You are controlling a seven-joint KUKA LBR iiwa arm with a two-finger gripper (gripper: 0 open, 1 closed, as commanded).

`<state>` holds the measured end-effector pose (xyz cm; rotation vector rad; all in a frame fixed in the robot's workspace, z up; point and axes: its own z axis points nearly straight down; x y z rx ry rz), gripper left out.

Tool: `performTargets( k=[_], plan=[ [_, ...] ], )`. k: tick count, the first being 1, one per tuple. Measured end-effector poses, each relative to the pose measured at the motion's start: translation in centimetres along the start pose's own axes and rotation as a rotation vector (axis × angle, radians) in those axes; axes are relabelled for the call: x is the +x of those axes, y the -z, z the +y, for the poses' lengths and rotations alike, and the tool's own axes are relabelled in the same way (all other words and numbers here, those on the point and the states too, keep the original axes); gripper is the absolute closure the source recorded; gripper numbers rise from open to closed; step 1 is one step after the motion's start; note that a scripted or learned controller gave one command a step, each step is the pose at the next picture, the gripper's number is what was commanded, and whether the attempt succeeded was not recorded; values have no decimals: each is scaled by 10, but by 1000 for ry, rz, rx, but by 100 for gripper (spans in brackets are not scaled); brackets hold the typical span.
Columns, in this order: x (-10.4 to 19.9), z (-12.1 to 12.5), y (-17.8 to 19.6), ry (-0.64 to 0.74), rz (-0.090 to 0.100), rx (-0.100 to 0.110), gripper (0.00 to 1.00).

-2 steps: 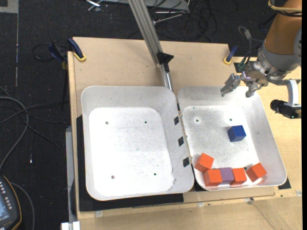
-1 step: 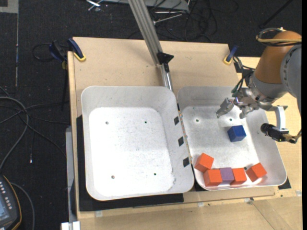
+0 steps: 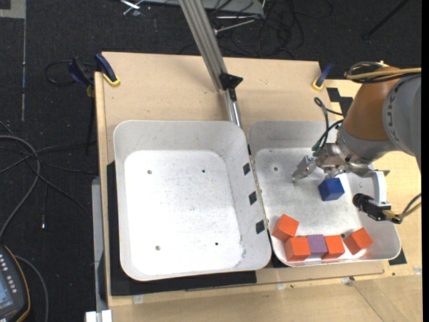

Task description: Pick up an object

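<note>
Orange blocks (image 3: 286,227) and one purple block (image 3: 316,245) sit along the right bin's (image 3: 268,139) near edge. Blue cube (image 3: 331,188) lies just below-right of my jaws, not between them. Can't tell how wide they are, honestly.

tan wood bench (image 3: 174,89) on dark carpet floor (image 3: 47,32) w/ loose black cables (image 3: 27,159).

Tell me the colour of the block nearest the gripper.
Blue. The block sits in the right bin, beside the gripper, seen in the camera view.
</note>
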<state>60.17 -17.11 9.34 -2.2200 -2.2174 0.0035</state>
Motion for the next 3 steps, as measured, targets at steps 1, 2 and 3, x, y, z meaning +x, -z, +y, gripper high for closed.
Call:
performTargets(
  k=[1, 2, 3],
  plan=[
    [-2, -34, 2, -1, -1, -2, 0],
    [-13, -78, 2, -2, -2, -5, 0],
    [-35, -109, 5, -2, -14, -22, 0]
  ],
)
